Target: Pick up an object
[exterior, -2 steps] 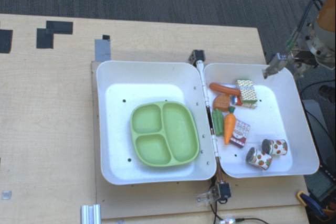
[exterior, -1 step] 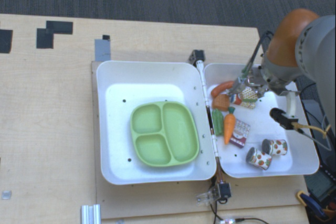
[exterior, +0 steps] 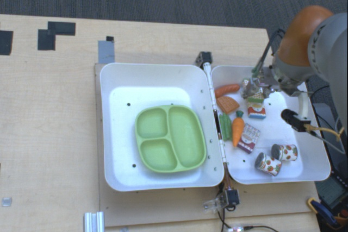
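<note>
The claw (exterior: 255, 87) is being held low over the far part of the right bin (exterior: 312, 171), at the end of the grey arm (exterior: 326, 46) that is being reached in from the right. Whether the claw is wide, narrow or closed on anything cannot be told, since its tip is being seen as a blur of metal against the bin floor.

Nothing is being seen lifted, so the task's object is judged to be lying among the toys in the right bin. Just beneath the claw and slightly toward the viewer, a small red and white carton (exterior: 256, 111) is being shown upright; this is judged the nearest candidate. Just to the claw's left, a sausage (exterior: 227, 89) is lying with its long axis running roughly left to right, and a croissant-like piece (exterior: 228, 104) is lying beside it. Farther toward the viewer, a carrot (exterior: 238, 129) is lying with its long axis pointing away from the claw. Well apart, two printed cans (exterior: 276, 158) are resting. In the left bin a green divided plate (exterior: 171, 138) is being held.
</note>
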